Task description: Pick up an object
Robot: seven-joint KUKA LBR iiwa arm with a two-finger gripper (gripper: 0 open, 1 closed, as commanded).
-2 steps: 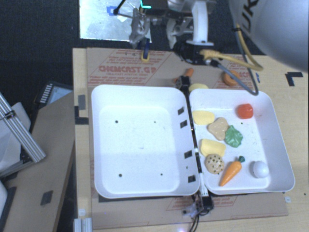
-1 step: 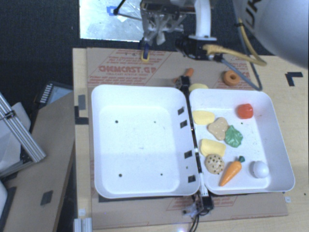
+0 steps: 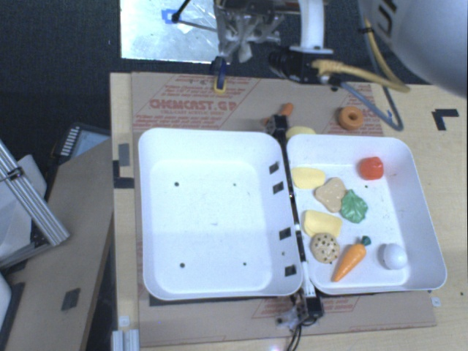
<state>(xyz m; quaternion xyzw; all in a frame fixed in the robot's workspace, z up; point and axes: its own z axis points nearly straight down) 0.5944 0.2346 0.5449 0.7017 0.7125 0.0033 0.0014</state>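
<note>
Glossy white plastic bins (image 3: 212, 141) (matt cardboard sheet (image 3: 191, 102) beneath)

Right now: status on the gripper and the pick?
Gripper up beyond the bins, nothing visible between its fingers. Toy food in right bin: carrot, tomato, cookie. Doughnut outside on the bench.

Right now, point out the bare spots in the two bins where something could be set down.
The left bin offers a bare floor, wall to wall. In the right bin, room lies between tomato and egg, along the right wall. It is crowded near the divider: cookie, carrot, lettuce.
</note>
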